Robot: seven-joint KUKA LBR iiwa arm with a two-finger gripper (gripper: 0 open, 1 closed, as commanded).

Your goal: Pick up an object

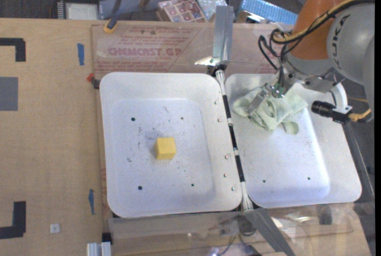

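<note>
Two shallow white plastic bins sit side by side: the left bin (119, 100) holds a small yellow foam cube (166, 148) near its middle, and the right bin (309, 183) holds a crumpled pale green cloth (275, 111) in its upper left part. The grey arm's gripper (266, 97) is down on that cloth's upper left edge, metal fingers pressed into the folds; whether they are apart or together cannot be told, since fabric and wrist hide the tips. No cloth shows plainly between them, so no grasp is certain. The risk, as I judge it, is a thin pinch: catching only a loose fold, the cloth could slip free on lifting, or drag against the bin wall just beside it.
</note>
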